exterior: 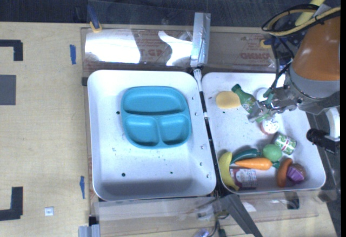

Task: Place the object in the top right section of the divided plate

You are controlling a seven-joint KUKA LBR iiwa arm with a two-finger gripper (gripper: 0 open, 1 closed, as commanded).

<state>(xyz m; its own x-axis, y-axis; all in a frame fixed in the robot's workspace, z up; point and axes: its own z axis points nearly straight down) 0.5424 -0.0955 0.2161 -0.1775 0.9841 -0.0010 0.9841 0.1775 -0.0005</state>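
A blue divided plate [155,115] lies in the left white bin [108,166]; its large section is at the top and two smaller sections sit below. My gripper [265,106] hangs low over the upper middle of the right bin [313,176], right beside a green toy bottle [244,96] and above a small round white and pink object [269,124]. The arm's orange band [321,55] and grey wrist cover the bin's top right corner. A yellow lemon-like piece [228,100] lies just left of the bottle.
Along the right bin's front lie a banana [224,170], a carrot [253,164], a green pepper-like piece [272,152], a small can [286,143], a purple and orange toy [290,173] and a labelled can [246,178]. A metal divider bar [200,41] stands behind the bins.
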